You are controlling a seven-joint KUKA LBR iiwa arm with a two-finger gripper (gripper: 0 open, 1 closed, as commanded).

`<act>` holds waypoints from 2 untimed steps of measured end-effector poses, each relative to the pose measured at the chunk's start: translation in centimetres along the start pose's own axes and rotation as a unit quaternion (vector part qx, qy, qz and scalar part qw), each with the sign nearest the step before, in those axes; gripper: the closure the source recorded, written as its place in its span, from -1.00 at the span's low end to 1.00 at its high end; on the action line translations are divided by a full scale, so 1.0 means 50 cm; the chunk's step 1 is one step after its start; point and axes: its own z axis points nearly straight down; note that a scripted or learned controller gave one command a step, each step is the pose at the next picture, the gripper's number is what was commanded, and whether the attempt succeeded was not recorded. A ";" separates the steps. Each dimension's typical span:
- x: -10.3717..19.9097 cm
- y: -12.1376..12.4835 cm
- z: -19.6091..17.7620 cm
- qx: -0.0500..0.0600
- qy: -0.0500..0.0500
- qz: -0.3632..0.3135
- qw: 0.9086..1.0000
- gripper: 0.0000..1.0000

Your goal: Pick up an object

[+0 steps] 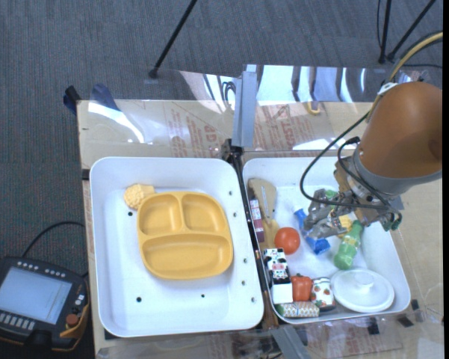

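Arm [400,137] — bent over rt bin [400,275]

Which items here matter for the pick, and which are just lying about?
Job:
hand over the right bin
blue block
green bottle
orange ball

Lying about:
yellow divided plate in the left bin
white lid
teach pendant

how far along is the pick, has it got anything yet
Done so far: the arm has reached over the right bin and its tool sits low among the clutter, near a blue piece and a green toy. In hand: nothing visibly held. Left: closing on an object and lifting it clear. The orange ball and white lid lie untouched; the yellow plate sits in the left bin.
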 end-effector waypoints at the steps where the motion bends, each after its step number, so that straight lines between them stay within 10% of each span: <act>1: 0.000 0.003 -0.011 -0.002 0.003 0.000 1.000 1.00; 2: -0.003 0.004 -0.030 -0.002 0.001 0.000 1.000 1.00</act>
